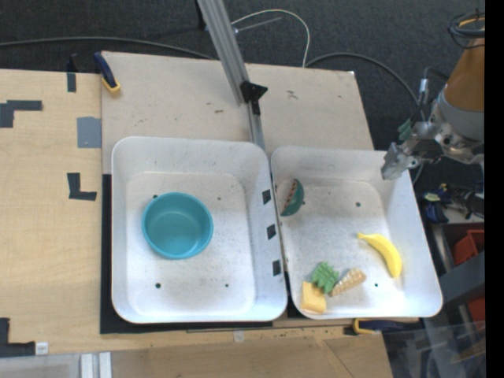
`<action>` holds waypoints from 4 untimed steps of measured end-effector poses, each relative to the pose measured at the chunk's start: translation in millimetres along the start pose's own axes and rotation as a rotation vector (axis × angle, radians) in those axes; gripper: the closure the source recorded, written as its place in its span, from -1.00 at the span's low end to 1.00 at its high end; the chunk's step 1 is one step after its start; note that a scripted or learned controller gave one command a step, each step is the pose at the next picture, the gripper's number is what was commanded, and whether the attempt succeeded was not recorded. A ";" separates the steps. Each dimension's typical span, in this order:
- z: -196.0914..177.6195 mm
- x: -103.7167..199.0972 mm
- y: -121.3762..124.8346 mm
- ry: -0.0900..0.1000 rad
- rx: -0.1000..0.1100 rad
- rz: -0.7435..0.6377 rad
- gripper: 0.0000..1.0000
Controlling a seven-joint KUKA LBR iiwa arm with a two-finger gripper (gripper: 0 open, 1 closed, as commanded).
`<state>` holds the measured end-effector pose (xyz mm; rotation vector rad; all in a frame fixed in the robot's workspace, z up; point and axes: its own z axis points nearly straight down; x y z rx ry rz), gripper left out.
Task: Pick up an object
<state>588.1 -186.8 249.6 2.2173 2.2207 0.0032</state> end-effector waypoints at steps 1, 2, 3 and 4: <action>2.9 55.1 -4.7 0.002 0.005 -0.005 1.00; 17.6 105.0 -24.4 0.003 0.008 -0.004 1.00; 20.7 165.9 -37.3 0.003 0.008 -0.006 1.00; 16.2 223.6 -51.5 0.004 0.007 -0.006 1.00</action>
